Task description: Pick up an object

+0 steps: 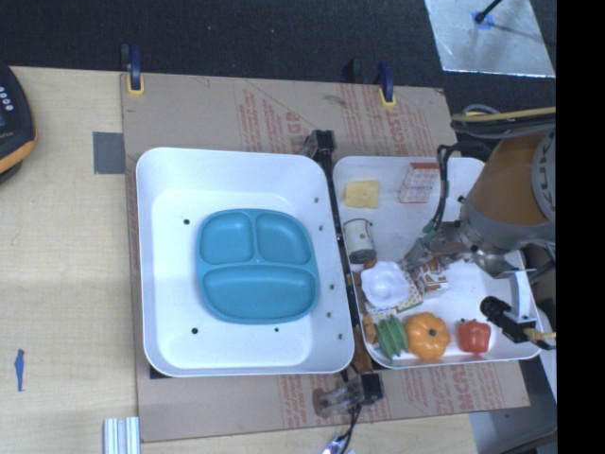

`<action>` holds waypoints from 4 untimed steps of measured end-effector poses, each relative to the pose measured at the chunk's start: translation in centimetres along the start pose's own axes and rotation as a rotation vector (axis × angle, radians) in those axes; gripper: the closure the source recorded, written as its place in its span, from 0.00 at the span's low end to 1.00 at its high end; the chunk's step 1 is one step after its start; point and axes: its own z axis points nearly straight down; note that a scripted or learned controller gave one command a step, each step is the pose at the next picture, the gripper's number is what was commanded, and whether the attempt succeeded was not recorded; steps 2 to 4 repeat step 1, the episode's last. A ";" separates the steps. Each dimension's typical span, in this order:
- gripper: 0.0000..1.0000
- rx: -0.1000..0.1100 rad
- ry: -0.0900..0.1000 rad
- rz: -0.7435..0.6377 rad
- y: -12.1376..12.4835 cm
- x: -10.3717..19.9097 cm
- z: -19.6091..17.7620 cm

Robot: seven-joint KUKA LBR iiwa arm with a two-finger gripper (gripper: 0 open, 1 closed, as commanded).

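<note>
Overhead slanted view of a pale wooden tabletop (57,253) covered by a cardboard sheet (236,112) that carries two shallow white bins side by side. The left bin (151,253) holds a blue divided plate (257,265), lying flat near its centre. The right bin (388,164) holds the loose objects available for picking. Toward its far end lie a yellow square block (361,194) and, beside it, a small white-and-red packet (416,183). A small cylindrical can (358,239) lies against the wall shared with the left bin. Nearer the middle sits a crumpled white object (383,285). Along the near wall, in a row, are a green item (389,334), an orange pumpkin (427,336) and a red fruit (475,337). The grey arm (506,192), with its orange band, enters from the right and reaches over the right bin. The end effector (425,253) is low over the middle of that bin, just beside the crumpled white object and above a small patterned carton (430,280). Whether the end effector is released or clenched cannot be told from this view, and no object is visibly gripped. Two blue-and-yellow clamps (135,69) pin the far edge of the cardboard sheet, and a grey tape patch (109,151) lies left of the bins.
</note>
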 end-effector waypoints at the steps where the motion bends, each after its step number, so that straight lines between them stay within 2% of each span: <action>1: 1.00 -0.011 0.004 -0.005 4.2 10.0 -10.6; 4: 1.00 -0.011 0.004 -0.005 4.2 10.0 -10.6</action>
